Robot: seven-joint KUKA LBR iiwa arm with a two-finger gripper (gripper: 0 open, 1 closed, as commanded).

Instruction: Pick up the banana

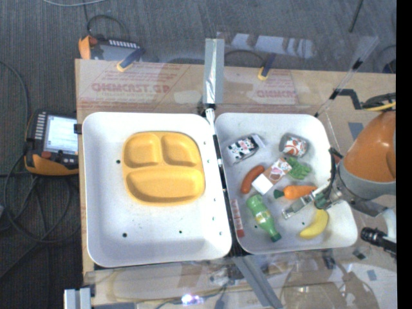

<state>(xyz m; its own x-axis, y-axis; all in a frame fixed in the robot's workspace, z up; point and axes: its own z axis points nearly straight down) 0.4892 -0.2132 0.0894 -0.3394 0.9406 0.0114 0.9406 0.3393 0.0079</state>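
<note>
In the left bin (96,237) a yellow divided tray (164,167) is seen, with 3 compartments. In the right bin (335,134), from left to right, a green bottle (263,216), a carrot (298,191) and the banana (315,224) can be made out; the banana lies near the bin's front right corner. The gripper (302,205) is placed just above the banana, beside the carrot. Whether it is released or clenched cannot be told, and nothing is seen held in it.

The banana is judged a light, stiff toy with a smooth, slippery skin. It is best taken across its curved middle, where it is narrowest. The wrist is cut off at the right, and the gripper's tip is hard to separate from the carrot.
</note>
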